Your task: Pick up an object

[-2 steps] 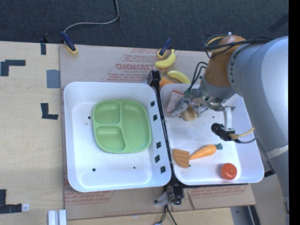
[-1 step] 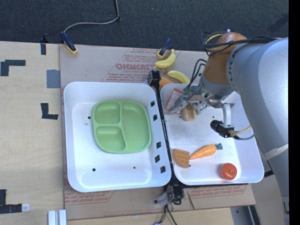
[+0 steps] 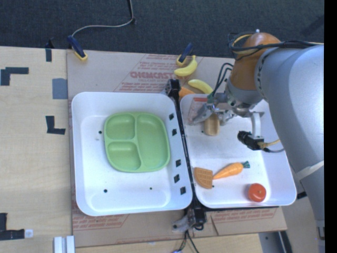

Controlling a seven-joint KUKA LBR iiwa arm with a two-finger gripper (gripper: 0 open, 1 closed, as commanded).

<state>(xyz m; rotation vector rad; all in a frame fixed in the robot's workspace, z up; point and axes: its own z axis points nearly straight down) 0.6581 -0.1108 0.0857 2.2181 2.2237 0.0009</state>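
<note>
My gripper (image 3: 211, 115) hangs over the far part of the right bin (image 3: 274, 159), near its left wall. Directly under it sits a small tan cylinder-like object (image 3: 211, 127), touching or very close to the gripper's tip. Nearer the front of the same bin lie an orange carrot with a green top (image 3: 230, 170), an orange wedge-shaped piece (image 3: 203, 177) and a red tomato (image 3: 257, 192). A yellow banana (image 3: 200, 86) rests at the bin's far edge, just behind the gripper.
The left bin (image 3: 87, 157) holds a green divided plate (image 3: 137, 141). A second yellow banana (image 3: 186, 68) lies on the cardboard behind the bins, with a small orange item (image 3: 184, 93) by the divider. A black cable connector (image 3: 251, 139) hangs right of the gripper.
</note>
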